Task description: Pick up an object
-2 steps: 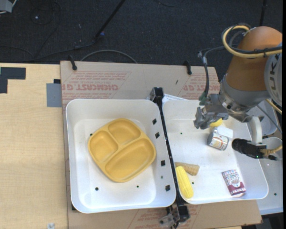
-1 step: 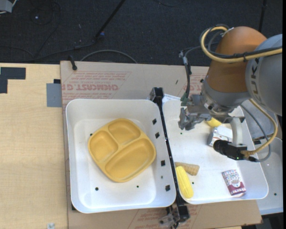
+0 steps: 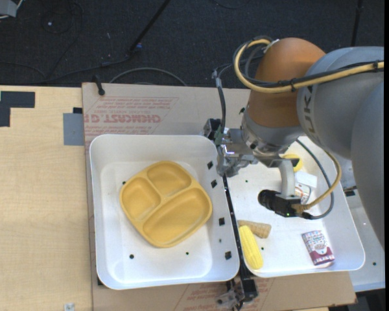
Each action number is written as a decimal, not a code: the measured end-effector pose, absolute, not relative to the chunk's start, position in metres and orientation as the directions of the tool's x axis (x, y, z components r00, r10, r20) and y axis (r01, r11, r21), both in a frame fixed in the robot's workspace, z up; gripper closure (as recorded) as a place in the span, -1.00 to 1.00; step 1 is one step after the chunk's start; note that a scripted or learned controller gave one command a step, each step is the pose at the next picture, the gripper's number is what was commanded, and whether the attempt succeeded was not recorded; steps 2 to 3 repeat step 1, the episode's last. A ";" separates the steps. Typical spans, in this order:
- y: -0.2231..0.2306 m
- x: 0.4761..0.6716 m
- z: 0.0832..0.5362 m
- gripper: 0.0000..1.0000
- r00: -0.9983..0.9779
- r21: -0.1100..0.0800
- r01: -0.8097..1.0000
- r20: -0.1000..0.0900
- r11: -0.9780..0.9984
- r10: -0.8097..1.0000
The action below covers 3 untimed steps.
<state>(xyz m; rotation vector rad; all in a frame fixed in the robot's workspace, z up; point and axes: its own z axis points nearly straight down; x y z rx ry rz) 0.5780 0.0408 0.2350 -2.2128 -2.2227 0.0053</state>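
A yellow divided plate (image 3: 165,203) lies in the left bin (image 3: 110,264). In the right bin (image 3: 353,248), a yellow corn cob (image 3: 250,247) rests near the front left, with a tan cone-shaped piece (image 3: 257,228) just behind it. A small red-and-white packet (image 3: 318,247) sits at the front right. My gripper (image 3: 228,159) hangs at the back left of the right bin, close to the wall between the bins. Nothing shows held in it.
A yellow item (image 3: 292,161) and a small white item (image 3: 305,188) lie partly hidden under the arm at the right bin's back. The big grey and orange arm (image 3: 292,102) covers that bin's far right. Cardboard (image 3: 136,115) lies beneath both bins.
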 end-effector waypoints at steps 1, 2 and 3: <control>0.092 0.592 0.221 1.00 -0.005 -0.004 1.000 0.001 0.005 1.000; 0.092 0.592 0.221 1.00 -0.005 -0.004 1.000 0.001 0.005 1.000; 0.092 0.592 0.221 1.00 -0.005 -0.004 1.000 0.001 0.005 1.000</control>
